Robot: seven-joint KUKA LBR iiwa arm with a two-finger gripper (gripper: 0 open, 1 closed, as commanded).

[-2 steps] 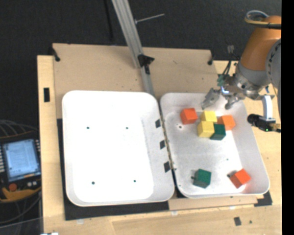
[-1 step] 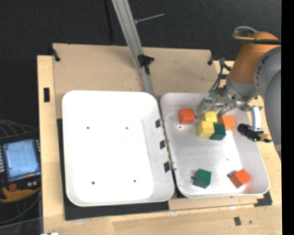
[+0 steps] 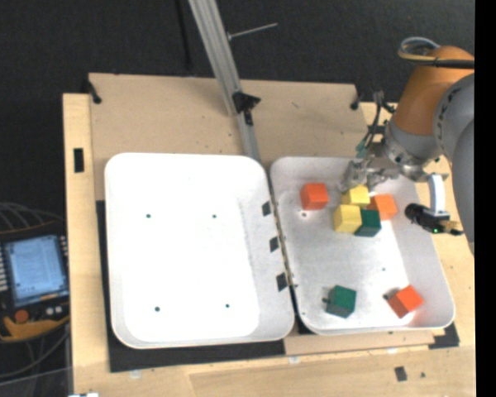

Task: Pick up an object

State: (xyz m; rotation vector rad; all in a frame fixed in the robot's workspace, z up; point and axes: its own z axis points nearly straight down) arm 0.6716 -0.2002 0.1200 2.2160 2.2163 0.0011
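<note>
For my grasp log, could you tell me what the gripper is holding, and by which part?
It cannot be told: the gripper sits low over the yellow block in the right bin, but no hold is visible.

Two white bins, the left bin and the right bin, are showing a smooth, faintly glossy plastic-like finish, resting on a bench that is presenting a pale, matt, wood-like board surface. The blocks in the right bin, such as the orange block and the green block, are appearing matt and evenly coloured. At upper centre, a slanted pole is looking like brushed grey metal, while the arm at upper right is displaying smooth orange and grey casing.
</note>
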